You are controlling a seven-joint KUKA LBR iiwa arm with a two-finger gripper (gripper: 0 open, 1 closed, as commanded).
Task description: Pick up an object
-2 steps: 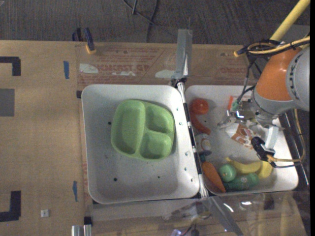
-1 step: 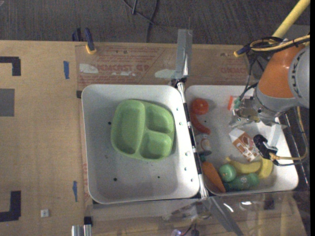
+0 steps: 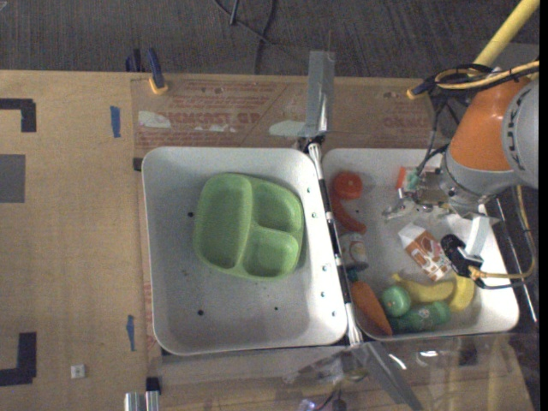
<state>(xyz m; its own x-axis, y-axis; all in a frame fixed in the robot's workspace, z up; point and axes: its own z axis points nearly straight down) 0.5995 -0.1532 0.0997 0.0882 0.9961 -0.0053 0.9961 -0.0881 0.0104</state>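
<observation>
While faded red print runs across the brown cardboard sheet behind the bins, it is too blurred to read, and the small red-and-white printed packet lying just below the two-finger gripper carries markings that cannot be made out either. That gripper hangs over the right shallow white bin on the grey arm with its orange band; whether it is open or closed cannot be told at this angle, and nothing can be seen held in it. Left of the gripper lies a red round-topped toy, perhaps a pepper. Below it, past the packet, sit a yellow plastic banana, a green round toy fruit and an orange plastic carrot along the near wall. Well left of the gripper, the left shallow white bin holds a lime-green three-compartment plastic plate. Both bins rest on a pale wooden bench marked with black tape corners and blue tape tabs; dark carpet lies beyond.
</observation>
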